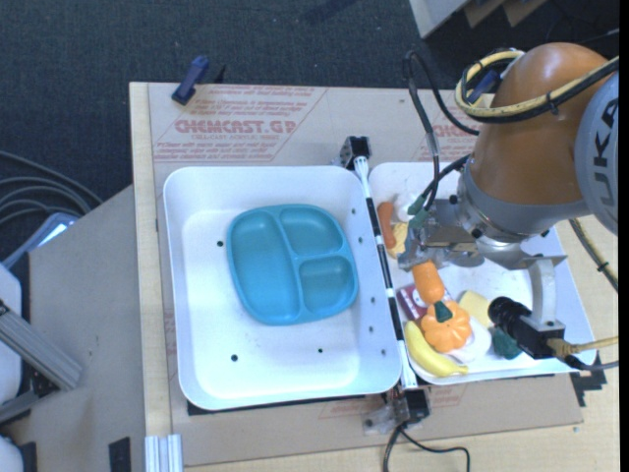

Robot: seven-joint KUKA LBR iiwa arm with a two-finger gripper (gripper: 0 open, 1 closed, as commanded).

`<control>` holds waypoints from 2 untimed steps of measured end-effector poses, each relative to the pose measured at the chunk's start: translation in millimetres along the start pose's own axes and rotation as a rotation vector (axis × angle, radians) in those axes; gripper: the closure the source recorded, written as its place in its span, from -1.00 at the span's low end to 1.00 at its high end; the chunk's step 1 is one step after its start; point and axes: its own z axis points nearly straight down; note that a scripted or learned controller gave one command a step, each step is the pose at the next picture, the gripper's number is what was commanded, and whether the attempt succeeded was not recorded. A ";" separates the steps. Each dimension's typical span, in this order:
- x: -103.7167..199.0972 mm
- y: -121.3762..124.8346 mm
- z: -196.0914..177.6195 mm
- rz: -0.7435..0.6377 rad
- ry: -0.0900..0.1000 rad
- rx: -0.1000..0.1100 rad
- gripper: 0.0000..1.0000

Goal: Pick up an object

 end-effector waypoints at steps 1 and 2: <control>21.2 -1.1 10.5 0.000 0.002 0.006 1.00; 32.7 -0.8 3.5 0.000 0.002 0.003 1.00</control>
